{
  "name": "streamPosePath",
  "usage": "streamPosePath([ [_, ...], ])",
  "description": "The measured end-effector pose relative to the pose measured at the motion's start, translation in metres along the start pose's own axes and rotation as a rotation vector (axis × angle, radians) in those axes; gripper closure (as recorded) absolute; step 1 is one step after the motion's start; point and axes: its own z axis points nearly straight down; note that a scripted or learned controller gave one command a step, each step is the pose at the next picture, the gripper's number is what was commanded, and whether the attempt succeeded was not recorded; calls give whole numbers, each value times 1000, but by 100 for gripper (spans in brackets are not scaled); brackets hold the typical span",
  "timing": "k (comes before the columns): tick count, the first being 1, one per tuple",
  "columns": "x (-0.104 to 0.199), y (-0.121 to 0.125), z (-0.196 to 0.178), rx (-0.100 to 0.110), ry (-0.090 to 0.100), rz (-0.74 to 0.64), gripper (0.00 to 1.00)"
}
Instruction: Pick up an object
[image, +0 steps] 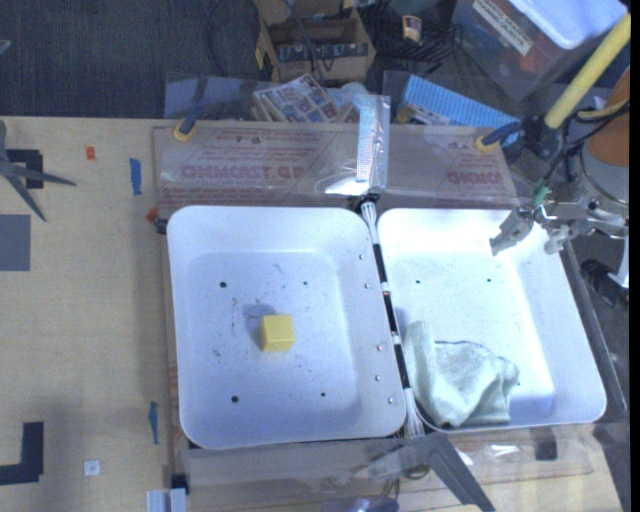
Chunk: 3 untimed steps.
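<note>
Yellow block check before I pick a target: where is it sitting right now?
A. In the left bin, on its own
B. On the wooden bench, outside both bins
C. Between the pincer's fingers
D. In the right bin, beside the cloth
A: the yellow block lies on the floor of the left bin, while the crumpled cloth is in the right bin and the pincer is over that bin's far right corner.

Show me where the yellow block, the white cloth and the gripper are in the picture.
yellow block (278, 332): camera view, on its top face.
white cloth (458, 378): camera view, on the middle of its crumpled heap.
gripper (512, 232): camera view, at its fingertips, over the right bin's far edge.
</note>
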Motion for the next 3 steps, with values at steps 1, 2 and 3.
streamPosePath([
  [1, -45, 26, -169, -2, -2, 246, 0],
  [2, 12, 58, -68, 3, -1, 627, 0],
  [3, 46, 43, 130, -1, 0, 563, 0],
])
